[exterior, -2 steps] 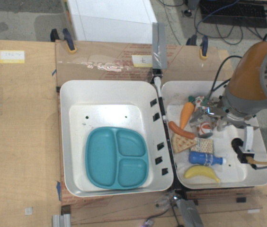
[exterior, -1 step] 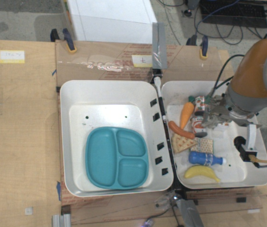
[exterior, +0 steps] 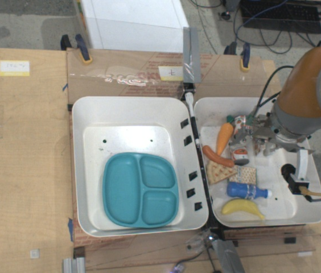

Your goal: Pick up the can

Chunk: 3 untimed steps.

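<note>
At the near edge of the right bin [exterior: 317, 212] lies a yellow banana [exterior: 242, 208], and just behind it a blue bottle [exterior: 247, 191] on its side. Behind these sit a tan cracker-like piece [exterior: 220, 172], a reddish sausage [exterior: 218, 156] and an upright-slanting orange carrot [exterior: 224, 137].

The can [exterior: 241, 152], red and white, sits near the middle of this bin, just right of the sausage and under the arm's working end. It is probably light, stiff and smooth-walled, so a hold across its round sides, at mid-height, looks safest (a glancing touch would likely roll it). Its label is too small to read.

The gripper [exterior: 250, 136] hangs over the can beside the carrot; whether it is spread or pressed together I cannot tell, and nothing is plainly pinched.

The left bin [exterior: 86, 124] holds a teal divided plate [exterior: 140, 189]. Farther back, the cardboard [exterior: 126, 67] carries two pale labels, their writing unreadable.
</note>
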Available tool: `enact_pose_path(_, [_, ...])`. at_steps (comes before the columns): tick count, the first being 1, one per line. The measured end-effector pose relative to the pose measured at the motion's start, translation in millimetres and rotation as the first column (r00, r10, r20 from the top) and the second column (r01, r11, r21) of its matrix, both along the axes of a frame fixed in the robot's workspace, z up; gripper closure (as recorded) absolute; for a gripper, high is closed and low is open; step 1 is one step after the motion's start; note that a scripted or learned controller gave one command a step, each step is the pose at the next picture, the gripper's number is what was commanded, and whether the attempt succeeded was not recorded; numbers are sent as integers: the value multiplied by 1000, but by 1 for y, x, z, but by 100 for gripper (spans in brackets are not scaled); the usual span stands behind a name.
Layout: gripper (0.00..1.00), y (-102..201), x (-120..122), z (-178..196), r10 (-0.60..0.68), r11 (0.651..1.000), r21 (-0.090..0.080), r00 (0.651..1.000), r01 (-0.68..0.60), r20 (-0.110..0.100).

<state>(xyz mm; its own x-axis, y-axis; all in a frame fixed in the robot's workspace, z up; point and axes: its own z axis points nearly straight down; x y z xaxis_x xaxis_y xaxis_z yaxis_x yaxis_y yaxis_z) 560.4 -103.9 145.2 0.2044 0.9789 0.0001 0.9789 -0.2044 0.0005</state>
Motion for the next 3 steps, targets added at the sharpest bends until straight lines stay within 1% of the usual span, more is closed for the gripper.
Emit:
enact_pose_path(1, [0,0,17,-36,-20,1000,-1,1000,20,11])
enact_pose_path(2, [100,-1,15,-28,-23,1000,-1,1000,23,7])
enact_pose_path(3, [100,47,82,55,-25,1000,-1,1000,25,2])
